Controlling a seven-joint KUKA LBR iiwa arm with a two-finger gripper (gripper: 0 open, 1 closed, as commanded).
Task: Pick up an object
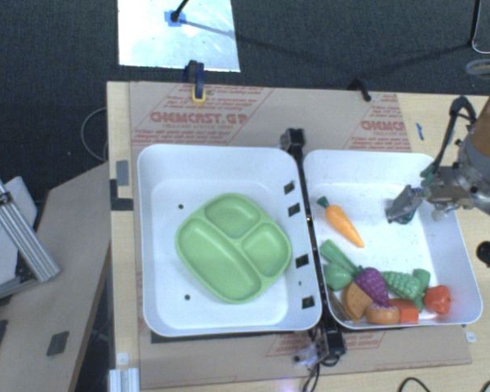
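Two shallow white bins sat side by side on the counter [229, 109]. The left bin [159, 219] held a green divided plate [233, 247]. The right bin [457, 260] held toy food: a carrot [344, 224] near its nine o'clock wall, and a heap toward six o'clock with a purple grape bunch [372, 283] and a red tomato [438, 299]. The arm's gripper [403, 207] hovered over bare bin floor at about two o'clock, pinching nothing; whether the jaws were spread could not be told. A descent here would likely close on nothing, since the carrot lay well apart.
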